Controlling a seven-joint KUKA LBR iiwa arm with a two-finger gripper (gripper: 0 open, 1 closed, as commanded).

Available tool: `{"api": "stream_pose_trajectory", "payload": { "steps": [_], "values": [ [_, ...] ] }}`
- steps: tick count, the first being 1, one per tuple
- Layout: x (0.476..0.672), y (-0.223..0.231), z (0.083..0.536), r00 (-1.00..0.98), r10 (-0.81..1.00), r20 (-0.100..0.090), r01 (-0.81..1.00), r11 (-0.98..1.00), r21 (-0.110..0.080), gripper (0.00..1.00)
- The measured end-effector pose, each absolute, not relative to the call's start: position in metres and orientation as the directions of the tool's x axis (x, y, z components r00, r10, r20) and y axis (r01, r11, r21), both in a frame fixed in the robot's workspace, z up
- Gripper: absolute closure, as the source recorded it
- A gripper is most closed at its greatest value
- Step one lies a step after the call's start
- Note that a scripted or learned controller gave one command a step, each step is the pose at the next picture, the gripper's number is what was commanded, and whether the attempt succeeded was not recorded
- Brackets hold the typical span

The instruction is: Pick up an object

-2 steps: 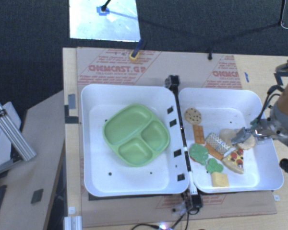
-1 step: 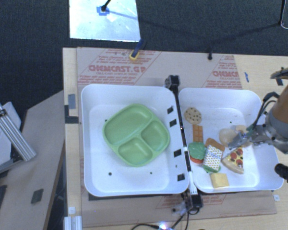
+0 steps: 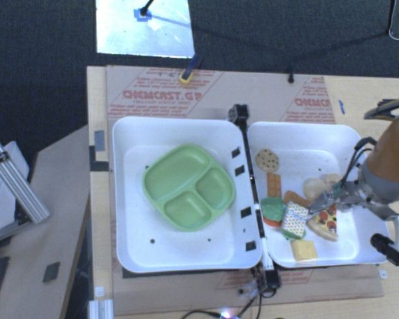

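The gripper (image 3: 322, 206) is positioned low in the right bin (image 3: 349, 138), directly above the pizza slice (image 3: 324, 224); finger state cannot be determined. The slice lies at the bin's near side, right of the checkered item (image 3: 294, 219).

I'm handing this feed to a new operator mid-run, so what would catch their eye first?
Probably the green divided tray, lying alone in the left bin. Next, the cluster of toy food in the right bin: a cookie, a pizza slice and a yellow block among others. The grey arm reaches in from the right, its hand low over that pile near the pizza slice.
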State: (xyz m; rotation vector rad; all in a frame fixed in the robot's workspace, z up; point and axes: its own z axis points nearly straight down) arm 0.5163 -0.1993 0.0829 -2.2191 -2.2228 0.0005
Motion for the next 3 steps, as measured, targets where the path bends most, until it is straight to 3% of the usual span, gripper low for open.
{"api": "stream_pose_trajectory", "payload": {
  "steps": [1,2,3],
  "values": [
    [0.517,-0.200,0.095,-0.002,1.000,-0.001,1.000,0.002,0.004,1.00],
    [0.510,-0.201,0.154,-0.002,1.000,-0.002,1.000,0.002,0.005,1.00],
    [0.518,-0.204,0.200,-0.004,1.000,-0.002,1.000,0.004,0.007,1.00]
  ]
}}
